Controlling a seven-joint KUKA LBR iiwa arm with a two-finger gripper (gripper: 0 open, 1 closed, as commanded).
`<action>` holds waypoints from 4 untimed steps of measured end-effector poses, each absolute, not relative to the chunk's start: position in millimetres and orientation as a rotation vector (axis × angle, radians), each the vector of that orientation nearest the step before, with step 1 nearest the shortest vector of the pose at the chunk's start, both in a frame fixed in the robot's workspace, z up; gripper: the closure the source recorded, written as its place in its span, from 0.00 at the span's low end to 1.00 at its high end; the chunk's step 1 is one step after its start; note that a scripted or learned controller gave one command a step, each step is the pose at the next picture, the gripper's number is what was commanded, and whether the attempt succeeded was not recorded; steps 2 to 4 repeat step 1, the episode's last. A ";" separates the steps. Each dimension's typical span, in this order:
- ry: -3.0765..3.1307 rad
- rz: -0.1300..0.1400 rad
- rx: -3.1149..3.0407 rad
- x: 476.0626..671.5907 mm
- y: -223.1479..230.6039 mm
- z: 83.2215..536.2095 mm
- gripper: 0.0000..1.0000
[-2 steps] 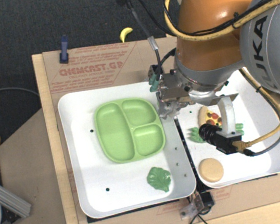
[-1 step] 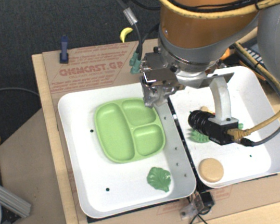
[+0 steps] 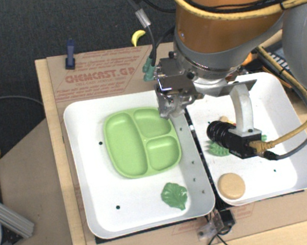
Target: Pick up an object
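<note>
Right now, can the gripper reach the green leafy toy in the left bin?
Probably yes. The green leafy toy lies alone, clear of the plate, nothing over it. The gripper hovers above the plate's corner. The bin wall beside the toy may crowd a grasp.

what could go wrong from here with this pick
1. The jaws hang over the wall between the two bins, at the plate's corner. Coming down there, they may strike the wall or clip the plate's rim.
2. The plate is wide and shallow, so a grasp on it may slip.
3. The leaf and tan disc lie well away from the jaws.
</note>
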State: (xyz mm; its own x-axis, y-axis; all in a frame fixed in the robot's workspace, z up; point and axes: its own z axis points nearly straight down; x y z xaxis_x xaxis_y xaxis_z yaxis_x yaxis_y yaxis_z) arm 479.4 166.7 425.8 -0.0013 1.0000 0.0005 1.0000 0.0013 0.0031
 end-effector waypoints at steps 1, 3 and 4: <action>2.219 -0.002 2.225 479.4 150.8 424.2 1.00; 2.219 -0.002 2.225 479.4 150.8 424.2 1.00; 2.219 -0.002 2.225 479.4 150.8 424.2 1.00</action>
